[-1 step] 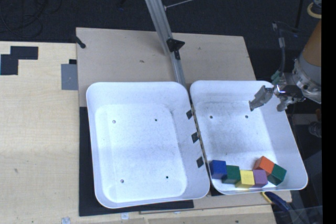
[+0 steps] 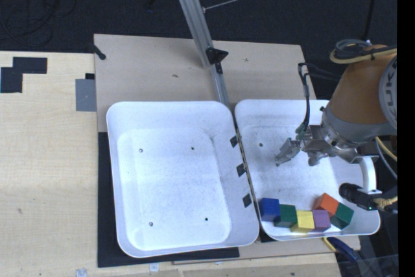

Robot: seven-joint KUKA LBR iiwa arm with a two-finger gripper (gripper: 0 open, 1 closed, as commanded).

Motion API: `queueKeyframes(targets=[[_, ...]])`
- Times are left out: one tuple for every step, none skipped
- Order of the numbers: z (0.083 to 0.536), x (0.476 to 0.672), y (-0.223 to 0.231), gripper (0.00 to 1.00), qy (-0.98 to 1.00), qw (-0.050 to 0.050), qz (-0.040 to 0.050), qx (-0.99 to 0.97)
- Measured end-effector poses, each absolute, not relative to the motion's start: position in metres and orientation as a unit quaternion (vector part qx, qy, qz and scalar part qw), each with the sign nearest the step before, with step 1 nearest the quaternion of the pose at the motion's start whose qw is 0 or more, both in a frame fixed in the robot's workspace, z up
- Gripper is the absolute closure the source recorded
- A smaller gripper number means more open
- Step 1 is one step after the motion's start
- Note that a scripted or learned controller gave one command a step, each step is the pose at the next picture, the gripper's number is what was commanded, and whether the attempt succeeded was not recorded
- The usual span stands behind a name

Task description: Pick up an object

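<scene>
Blocks [image 2: 305,213] lie clustered at right bin's [image 2: 272,115] near edge, below and right of claw [image 2: 299,152], whose spread can't be told.

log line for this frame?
phase: pre-grasp | gripper: above right bin, nothing seen between fingers | blocks: blue, green, yellow, purple, orange, clustered at right bin's near edge

Gripper [image 2: 295,151] above right bin [image 2: 272,115] (blocks [image 2: 305,212] apart).
</scene>
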State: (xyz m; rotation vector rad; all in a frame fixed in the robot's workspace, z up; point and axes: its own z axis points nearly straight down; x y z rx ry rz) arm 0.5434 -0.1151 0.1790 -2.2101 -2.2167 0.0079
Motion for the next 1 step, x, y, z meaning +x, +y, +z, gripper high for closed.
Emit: queueKeyframes(targets=[[0.1903,0.5443,-0.0394,0.00,-0.710,0.003,-0.0001,-0.705]])
